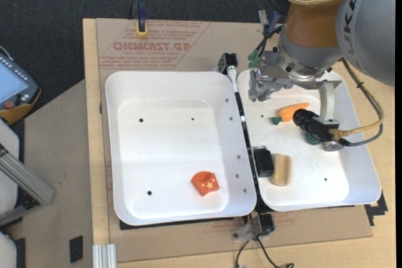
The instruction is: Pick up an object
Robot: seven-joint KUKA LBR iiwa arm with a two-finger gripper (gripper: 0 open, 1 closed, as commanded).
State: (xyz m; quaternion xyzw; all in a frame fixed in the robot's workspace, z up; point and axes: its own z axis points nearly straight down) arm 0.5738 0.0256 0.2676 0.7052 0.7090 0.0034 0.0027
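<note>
White bins [125,135] two, orange block [205,184] one

One fixed overhead camera, slanted down, mid-range, covering both white bins [119,135] on the counter [100,59]; arm [326,3] enters from right.

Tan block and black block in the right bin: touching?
Touching. The camera view shows the tan block lying flush against the black block, no white bin floor between them.

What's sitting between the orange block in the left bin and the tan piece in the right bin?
In the camera view, between the orange block and the tan piece lie bare bin floor, the two bins' adjoining rims and a small black object beside the tan piece.
</note>
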